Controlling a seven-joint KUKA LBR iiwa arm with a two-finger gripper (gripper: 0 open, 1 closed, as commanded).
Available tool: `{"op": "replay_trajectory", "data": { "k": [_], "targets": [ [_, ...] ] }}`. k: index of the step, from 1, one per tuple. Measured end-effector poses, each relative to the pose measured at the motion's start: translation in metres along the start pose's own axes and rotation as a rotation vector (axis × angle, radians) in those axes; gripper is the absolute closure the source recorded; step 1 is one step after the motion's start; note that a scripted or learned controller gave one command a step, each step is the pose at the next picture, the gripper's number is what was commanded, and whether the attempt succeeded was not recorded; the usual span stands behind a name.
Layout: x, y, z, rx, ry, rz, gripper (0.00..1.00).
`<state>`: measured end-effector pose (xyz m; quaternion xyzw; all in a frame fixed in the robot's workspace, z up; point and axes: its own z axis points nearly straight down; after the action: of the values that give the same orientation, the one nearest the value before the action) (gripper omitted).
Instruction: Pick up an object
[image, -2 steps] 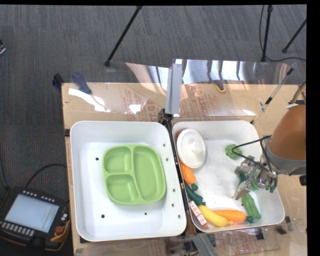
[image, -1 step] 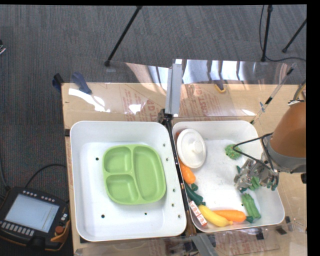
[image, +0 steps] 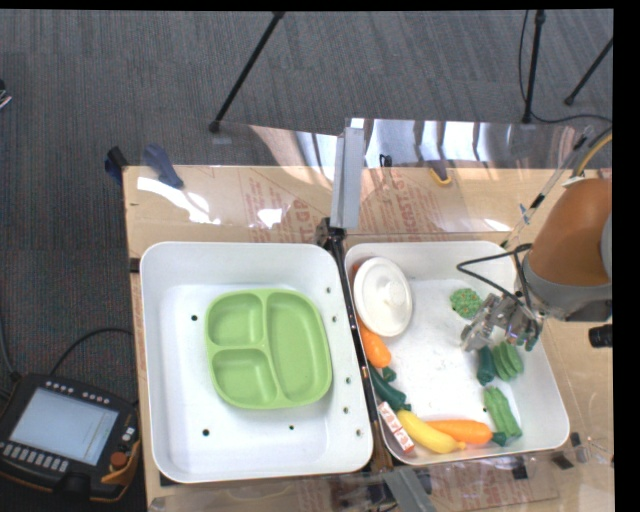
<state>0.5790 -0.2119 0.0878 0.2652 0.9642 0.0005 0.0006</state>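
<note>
The hand (image: 497, 327) is hovering low in the right bin (image: 440, 300) beside a green toy vegetable (image: 506, 360), its grip too blurred to tell, and risking a graze off that crowded piece or the bin wall.

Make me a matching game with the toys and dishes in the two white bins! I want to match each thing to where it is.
Things:
1. green plastic divided plate
2. round white lidded bowl
3. yellow toy banana
4. robot's pincer

Places:
A. front edge of the right bin
B. over the right side of the right bin
C. middle of the left bin
D. back left part of the right bin

Pairs: 1-C, 2-D, 3-A, 4-B
</note>
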Motion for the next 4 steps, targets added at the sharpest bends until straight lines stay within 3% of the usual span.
{"op": "replay_trajectory", "data": {
  "k": [1,2,3,4],
  "targets": [
    [0.000,0.000,0.000,0.000,0.000,-0.001,0.00],
    [0.065,0.008,0.001,0.000,0.003,-0.134,0.00],
    [0.052,-0.031,0.000,0.001,0.001,-0.048,0.00],
    [0.052,-0.029,-0.009,-0.001,0.001,-0.053,1.00]
  ]
}}
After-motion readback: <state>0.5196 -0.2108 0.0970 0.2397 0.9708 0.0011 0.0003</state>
